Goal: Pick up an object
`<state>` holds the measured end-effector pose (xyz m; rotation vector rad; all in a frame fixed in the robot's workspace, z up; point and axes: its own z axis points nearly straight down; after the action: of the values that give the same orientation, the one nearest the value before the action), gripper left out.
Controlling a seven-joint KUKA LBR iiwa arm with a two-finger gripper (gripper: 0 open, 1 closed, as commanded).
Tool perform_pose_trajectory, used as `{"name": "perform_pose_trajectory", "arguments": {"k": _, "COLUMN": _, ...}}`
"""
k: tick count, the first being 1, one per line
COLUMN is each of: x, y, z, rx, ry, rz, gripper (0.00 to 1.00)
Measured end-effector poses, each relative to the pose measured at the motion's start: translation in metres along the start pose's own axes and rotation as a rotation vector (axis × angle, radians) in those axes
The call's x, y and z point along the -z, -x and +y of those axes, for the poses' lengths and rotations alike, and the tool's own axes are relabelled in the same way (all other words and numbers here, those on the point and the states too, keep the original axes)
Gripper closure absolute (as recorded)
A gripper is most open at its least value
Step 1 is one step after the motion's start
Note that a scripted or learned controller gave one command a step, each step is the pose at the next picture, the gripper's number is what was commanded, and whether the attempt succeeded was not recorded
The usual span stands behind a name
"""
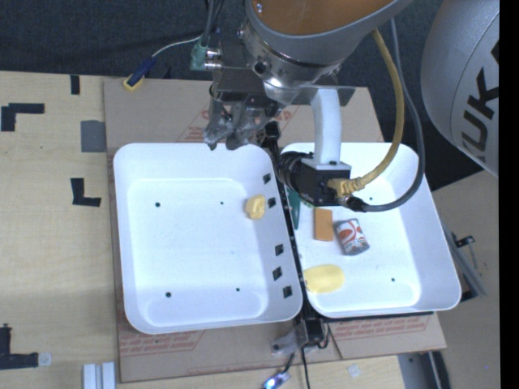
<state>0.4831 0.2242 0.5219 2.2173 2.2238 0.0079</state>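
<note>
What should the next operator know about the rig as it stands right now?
Gripper: hangs over the far rim of the left bin, nothing seen between its fingers; open or shut is unclear.
Left bin: one small yellow piece near the divider.
Right bin: orange block, red-and-white can, yellow lemon-like item, and a green item against the divider.
Done: nothing lifted.
Left: choose an object, descend, grasp, lift. The yellow piece looks nearest.
</note>
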Motion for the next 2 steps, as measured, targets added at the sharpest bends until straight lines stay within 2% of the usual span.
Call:
{"name": "perform_pose_trajectory", "arguments": {"k": 1, "x": 0.014, "y": 0.043, "z": 0.001, "rx": -0.005, "ry": -0.003, "rz": -0.003, "gripper": 1.0}}
{"name": "perform_pose_trajectory", "arguments": {"k": 2, "x": 0.013, "y": 0.084, "z": 0.0, "rx": -0.005, "ry": -0.006, "rz": -0.004, "gripper": 1.0}}
